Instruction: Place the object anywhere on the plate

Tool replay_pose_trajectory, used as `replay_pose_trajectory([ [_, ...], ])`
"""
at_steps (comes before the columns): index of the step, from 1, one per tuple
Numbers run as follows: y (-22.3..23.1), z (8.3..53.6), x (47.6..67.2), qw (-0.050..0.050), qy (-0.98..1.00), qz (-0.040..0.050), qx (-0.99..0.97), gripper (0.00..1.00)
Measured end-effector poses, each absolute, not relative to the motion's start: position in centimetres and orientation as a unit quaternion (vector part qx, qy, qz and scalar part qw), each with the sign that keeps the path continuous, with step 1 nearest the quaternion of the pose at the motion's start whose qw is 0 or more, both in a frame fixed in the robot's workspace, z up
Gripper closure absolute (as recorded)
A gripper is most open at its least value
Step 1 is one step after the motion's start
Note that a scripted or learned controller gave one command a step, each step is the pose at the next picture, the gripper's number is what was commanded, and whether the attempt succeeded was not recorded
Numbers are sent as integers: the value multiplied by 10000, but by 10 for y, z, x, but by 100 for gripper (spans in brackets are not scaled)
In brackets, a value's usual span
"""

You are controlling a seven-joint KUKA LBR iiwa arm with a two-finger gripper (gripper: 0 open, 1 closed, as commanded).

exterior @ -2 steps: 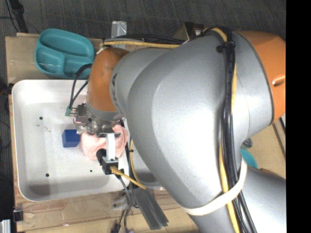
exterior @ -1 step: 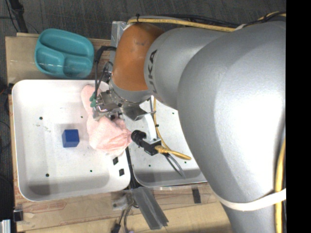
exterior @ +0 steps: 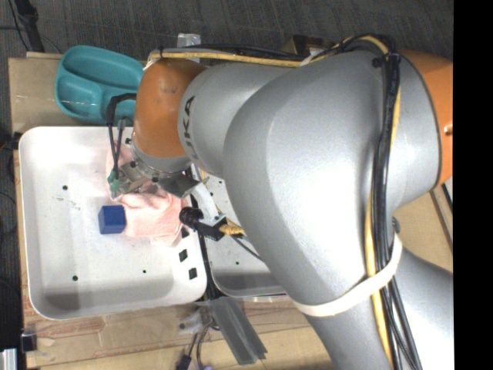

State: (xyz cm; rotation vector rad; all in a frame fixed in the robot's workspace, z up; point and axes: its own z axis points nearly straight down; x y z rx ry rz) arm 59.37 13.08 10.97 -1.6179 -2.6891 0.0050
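Note:
A small blue cube (exterior: 112, 219) lies in the left white bin (exterior: 54, 230), touching the left edge of a pink plate (exterior: 150, 213). The arm's wrist and orange band hang over the upper right part of the plate and hide much of it. The gripper (exterior: 146, 177) sits just above and to the right of the cube, over the plate's top edge; its tips are buried under the wrist.
A teal scoop-like container (exterior: 92, 79) rests beyond the left bin's top edge. The big grey arm covers nearly all of the right bin (exterior: 246, 284). Cables and a black fitting (exterior: 202, 223) hang between the bins.

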Motion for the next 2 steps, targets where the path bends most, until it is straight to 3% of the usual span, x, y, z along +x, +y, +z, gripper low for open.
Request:
replay_pose_trajectory([
  [1,129,112,596,-29,-8562,0,-5167,0],
  [2,178,192,555,4,-8556,-2,-5176,0],
])
